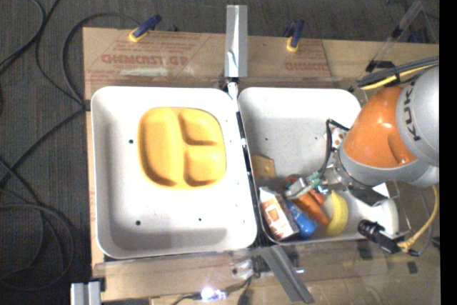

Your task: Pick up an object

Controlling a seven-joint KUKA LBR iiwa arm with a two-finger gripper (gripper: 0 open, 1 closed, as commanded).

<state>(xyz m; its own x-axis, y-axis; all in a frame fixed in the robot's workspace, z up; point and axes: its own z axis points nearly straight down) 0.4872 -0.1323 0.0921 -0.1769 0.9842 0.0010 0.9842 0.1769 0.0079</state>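
A grey KUKA arm (400, 136) with an orange band reaches in from the right over the right white bin (300, 107), its gripper (321, 183) lowered into a cluster of objects packed along that bin's near edge; whether the fingers are parted or closed cannot be told from this angle, since the wrist hides them. The cluster holds a small orange-and-white carton (275, 216) lying at the near left corner, a blue object (303, 225) just beside it, an orange object (312, 206) under the gripper, and a yellow banana-like piece (337, 214) to its right. A brown, tile-like piece (263, 166) sits just apart from the pile, near the divider between the bins. In the left white bin (114, 225), a yellow compartment tray (183, 146) lies flat near the middle. Both bins rest on a cardboard-covered bench (157, 61) held by blue-and-yellow clamps (145, 27).
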